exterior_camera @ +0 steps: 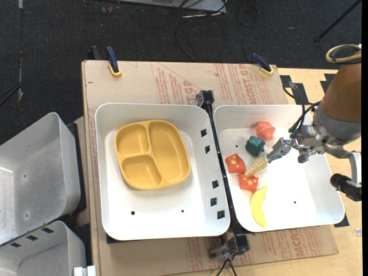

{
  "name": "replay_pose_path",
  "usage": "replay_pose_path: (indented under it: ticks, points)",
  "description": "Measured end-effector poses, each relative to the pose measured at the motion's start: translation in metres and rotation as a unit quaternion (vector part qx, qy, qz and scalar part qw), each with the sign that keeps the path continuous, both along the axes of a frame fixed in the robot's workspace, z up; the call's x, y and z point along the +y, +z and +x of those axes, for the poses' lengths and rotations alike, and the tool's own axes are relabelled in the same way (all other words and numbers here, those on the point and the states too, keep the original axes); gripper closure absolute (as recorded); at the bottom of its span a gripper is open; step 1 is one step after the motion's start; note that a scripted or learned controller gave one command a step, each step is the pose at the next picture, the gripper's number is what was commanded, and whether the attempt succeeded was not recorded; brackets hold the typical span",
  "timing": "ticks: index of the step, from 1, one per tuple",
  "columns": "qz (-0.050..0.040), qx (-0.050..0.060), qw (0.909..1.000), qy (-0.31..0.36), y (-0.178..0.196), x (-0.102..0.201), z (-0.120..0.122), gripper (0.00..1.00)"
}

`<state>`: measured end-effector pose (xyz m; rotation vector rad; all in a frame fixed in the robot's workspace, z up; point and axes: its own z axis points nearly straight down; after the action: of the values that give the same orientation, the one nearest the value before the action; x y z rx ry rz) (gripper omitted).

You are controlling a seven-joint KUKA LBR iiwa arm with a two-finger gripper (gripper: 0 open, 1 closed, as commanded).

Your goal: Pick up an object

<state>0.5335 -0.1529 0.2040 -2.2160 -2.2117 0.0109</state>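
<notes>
Six toys sit in the right bin [322, 194], none lifted yet. Nearest, banana [259, 206] at 6 o'clock; red pieces [242, 173] mid; corn cob [257, 166] just left of the gripper [278, 152]; teal block [255, 145] and pink piece [265, 130] at 12. Gripper state: cannot tell. Grasp remains. Cardboard print unreadable.

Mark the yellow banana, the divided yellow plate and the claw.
yellow banana [259, 207], camera view, mid-body.
divided yellow plate [153, 153], camera view, central ridge.
claw [277, 152], camera view, between its fingertips.
</notes>
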Motion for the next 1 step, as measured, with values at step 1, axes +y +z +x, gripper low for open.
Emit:
replay_pose_path:
  ticks: [1]
  points:
    - [-0.0011, -0.006, 1.0, 0.002, 0.006, 0.0003, 0.003, 0.0]
